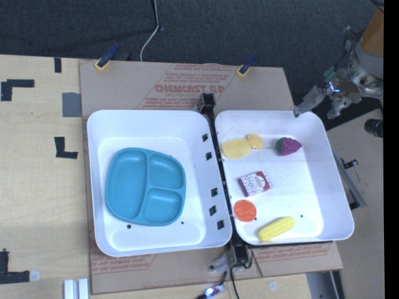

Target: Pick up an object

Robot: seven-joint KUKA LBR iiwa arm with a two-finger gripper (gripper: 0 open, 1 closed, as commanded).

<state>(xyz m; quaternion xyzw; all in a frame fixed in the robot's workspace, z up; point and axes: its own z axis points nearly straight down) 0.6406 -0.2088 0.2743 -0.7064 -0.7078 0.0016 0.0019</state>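
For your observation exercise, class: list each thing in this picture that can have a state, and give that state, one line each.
Gripper: open, above the right bin's far right corner, holding nothing.
Plate: flat in the left bin, compartments up.
Corn: lying on its side near the right bin's front wall.
Packet: lying flat, mid right bin.
Orange disc: lying flat.
Grapes: resting apart from the others.
Yellow pieces: two, touching each other.

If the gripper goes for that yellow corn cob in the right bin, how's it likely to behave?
The corn cob looks rounded and elongated, so a sideways nudge would probably roll it. It appears to be a smooth plastic toy, likely light and stiff, perhaps slippery. It lies near the right bin front wall, which may crowd the fingers.
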